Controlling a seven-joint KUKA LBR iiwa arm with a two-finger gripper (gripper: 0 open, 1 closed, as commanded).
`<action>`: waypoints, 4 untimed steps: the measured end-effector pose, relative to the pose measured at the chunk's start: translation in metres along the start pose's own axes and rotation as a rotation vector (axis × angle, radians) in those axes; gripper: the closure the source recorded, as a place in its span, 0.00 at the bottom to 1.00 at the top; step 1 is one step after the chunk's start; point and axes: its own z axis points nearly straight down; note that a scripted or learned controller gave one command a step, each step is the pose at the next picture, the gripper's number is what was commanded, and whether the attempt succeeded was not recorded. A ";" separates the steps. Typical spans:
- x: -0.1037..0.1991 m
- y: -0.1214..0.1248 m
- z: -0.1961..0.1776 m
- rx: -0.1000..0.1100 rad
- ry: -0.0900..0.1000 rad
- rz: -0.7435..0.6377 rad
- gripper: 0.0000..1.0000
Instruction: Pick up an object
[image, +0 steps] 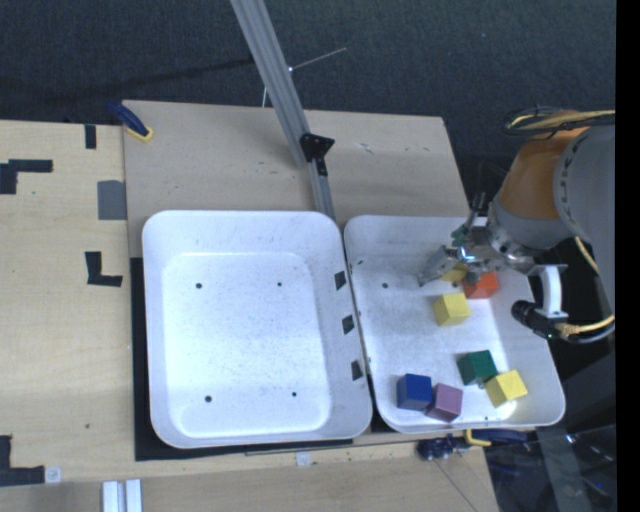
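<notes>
On the bench sit two white bins, side by side. The left bin (245, 330) has nothing but tiny dark dots on its floor. The right bin (400, 320) has all the blocks in it.

I count six blocks for sure. Two are yellow: one yellow block (451, 308) is near the middle of the bin, and the other yellow block (507, 386) is by the front right corner. One green block (477, 366) sits just beside that second yellow one, touching it or nearly so. One blue block (414, 390) and one purple block (446, 401) sit together at the front edge, touching. One orange block (482, 285) is near the back right of the bin.

The grey arm (560, 195) comes in from the right. Its gripper (452, 262) is low over the back of the right bin, right next to the orange block and just behind the first yellow block. There may be another small yellow thing under the gripper, but that part is too blurry to be sure. I cannot tell if the jaws are spread or squeezed, and I cannot see any block between them.
</notes>
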 end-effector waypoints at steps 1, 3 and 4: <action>0.002 0.001 0.022 -0.003 -0.002 -0.001 0.00; 0.005 0.002 -0.051 -0.007 -0.003 0.001 1.00; 0.003 -0.005 -0.097 -0.006 -0.003 0.002 1.00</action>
